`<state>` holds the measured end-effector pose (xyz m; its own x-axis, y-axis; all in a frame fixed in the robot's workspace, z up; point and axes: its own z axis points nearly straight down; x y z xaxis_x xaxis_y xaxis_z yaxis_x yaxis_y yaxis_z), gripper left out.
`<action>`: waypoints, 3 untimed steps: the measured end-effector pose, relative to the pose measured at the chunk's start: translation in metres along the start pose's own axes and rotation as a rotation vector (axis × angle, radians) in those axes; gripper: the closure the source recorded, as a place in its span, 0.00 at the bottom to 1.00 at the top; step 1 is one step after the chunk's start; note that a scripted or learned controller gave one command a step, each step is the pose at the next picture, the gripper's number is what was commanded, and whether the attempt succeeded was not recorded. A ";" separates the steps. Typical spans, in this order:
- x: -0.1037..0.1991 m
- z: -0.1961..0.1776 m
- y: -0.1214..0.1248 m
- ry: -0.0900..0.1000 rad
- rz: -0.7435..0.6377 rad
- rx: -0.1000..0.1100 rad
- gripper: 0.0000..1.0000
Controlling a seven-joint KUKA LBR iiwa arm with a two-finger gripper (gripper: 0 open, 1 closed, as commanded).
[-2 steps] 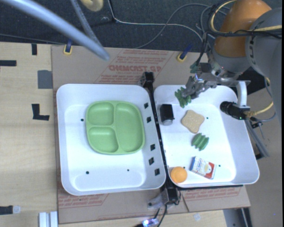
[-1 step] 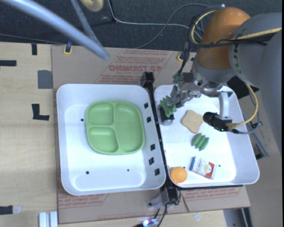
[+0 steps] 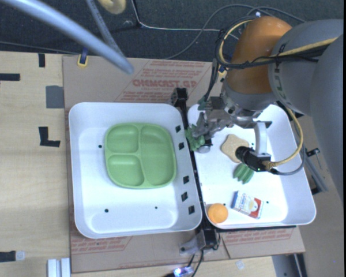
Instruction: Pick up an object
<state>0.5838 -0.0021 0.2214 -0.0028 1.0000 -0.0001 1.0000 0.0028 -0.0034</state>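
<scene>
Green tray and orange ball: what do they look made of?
Green tray: looks like moulded plastic, matte, one even colour with soft rounded dividers. Orange ball: smooth with a faint sheen, probably plastic or rubber; too small to tell which.

Wood bench [image 3: 23, 172] w/ cardboard sheet [image 3: 155, 77], dark floor [image 3: 179, 4].

We are looking down on two white bins lying side by side. The left bin [image 3: 81, 172] is holding a green divided plate [image 3: 140, 155]. Our arm [image 3: 259, 56] is reaching in from the right, with the gripper [image 3: 200, 140] hanging over the right bin [image 3: 297, 206] close to its left wall, next to something green. A tan slice [image 3: 232, 145], a green piece [image 3: 243, 172], an orange ball [image 3: 218, 213] and a small carton [image 3: 246, 204] are lying there.
</scene>
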 end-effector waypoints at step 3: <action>0.099 0.004 -0.063 0.000 0.001 -0.001 1.00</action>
<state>0.5206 0.0963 0.2176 -0.0022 1.0000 -0.0002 1.0000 0.0022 -0.0027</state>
